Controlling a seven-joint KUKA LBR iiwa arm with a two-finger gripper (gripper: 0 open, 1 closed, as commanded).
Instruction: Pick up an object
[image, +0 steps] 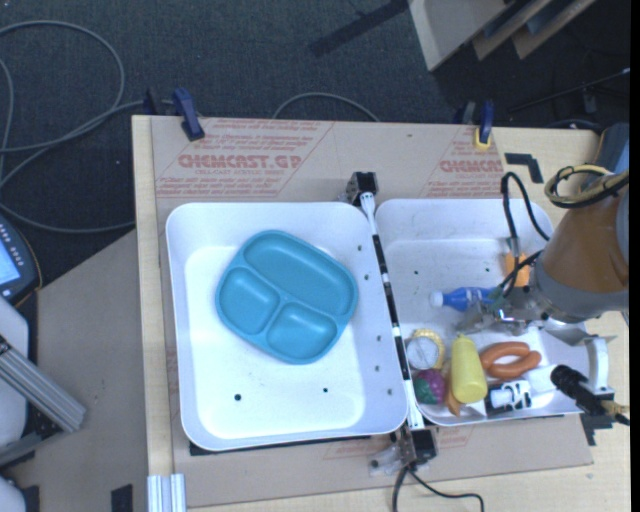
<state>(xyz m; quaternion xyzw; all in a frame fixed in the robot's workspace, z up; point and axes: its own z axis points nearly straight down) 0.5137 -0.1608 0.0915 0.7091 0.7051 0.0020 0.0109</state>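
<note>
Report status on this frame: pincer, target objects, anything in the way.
Pincer low in right bin, by blue bottle; grip unclear. Yellow bottle, sausage crowded near front wall. Blue tray sits in left bin.

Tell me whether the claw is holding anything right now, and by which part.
It cannot be told. The claw sits low in the right bin, beside the blue bottle and above the sausage, but nothing visibly sits in its grip.

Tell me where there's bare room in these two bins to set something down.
Left white bin: bare floor along its near edge, below the blue divided plastic plate. Right white bin: bare floor at the far end, above the small blue bottle. Crowded: its near end, around the yellow bottle and orange sausage toy, with the gripper.
</note>
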